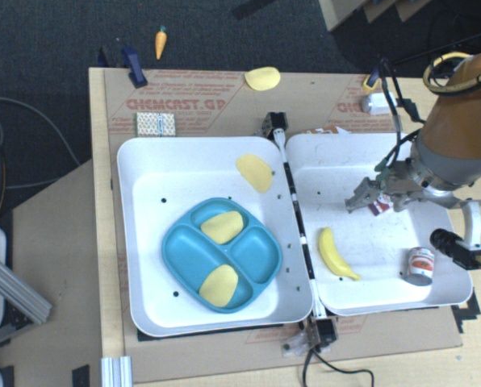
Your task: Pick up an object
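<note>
The claw [374, 200] hangs low inside the bin on the arm's side [345, 161], close to that bin's floor. Nothing is visibly lifted, so the pick looks not yet done. At best the arm is at the reaching or closing step, with grasping and raising left to do.

The likeliest target is a small red-and-white thing [379, 209], which lies right at the claw's tip, touching it or just under it. The claw's own body covers part of this thing, so what it is cannot be made out. Whether the claw is released, clenched or gripping that thing also cannot be told from this slanted view.

A banana [336, 255] lies near the claw, toward the view's bottom edge and a little toward the other bin [144, 176]. A can [420, 266] lies on its side farther along, toward the bottom corner on the arm's side, well apart from the claw.

Across the divider, well away from the claw, a blue divided plate [257, 258] holds two yellow pieces. A yellow slice [255, 172] lies loose beside the plate.

The arm's upper part is cut off by the view's edge.
</note>
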Tool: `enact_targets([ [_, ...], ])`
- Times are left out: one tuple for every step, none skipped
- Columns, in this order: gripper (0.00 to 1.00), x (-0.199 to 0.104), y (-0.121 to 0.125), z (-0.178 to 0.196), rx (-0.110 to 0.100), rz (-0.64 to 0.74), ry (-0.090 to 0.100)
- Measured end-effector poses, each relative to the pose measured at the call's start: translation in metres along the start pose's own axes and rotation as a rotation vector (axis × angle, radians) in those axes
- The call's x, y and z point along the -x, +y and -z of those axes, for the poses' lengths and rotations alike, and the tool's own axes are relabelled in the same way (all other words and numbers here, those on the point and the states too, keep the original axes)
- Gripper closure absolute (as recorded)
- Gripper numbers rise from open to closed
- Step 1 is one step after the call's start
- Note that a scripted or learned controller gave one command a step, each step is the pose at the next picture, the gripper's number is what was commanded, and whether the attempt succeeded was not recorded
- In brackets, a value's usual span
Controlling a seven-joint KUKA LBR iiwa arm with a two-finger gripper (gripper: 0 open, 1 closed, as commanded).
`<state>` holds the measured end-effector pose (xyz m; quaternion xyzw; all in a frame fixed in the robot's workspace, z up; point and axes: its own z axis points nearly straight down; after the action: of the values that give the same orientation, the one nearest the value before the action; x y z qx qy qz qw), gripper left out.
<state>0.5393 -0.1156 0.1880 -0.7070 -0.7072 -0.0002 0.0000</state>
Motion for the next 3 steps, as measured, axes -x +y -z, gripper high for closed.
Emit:
enact_targets([
  [0.0,-0.024,-0.031,-0.071,-0.002,-0.002,0.001],
  [0.0,-0.023,-0.042,-0.104,-0.002,-0.001,0.001],
  [1.0,-0.023,-0.041,-0.094,0.0,-0.003,0.0],
])
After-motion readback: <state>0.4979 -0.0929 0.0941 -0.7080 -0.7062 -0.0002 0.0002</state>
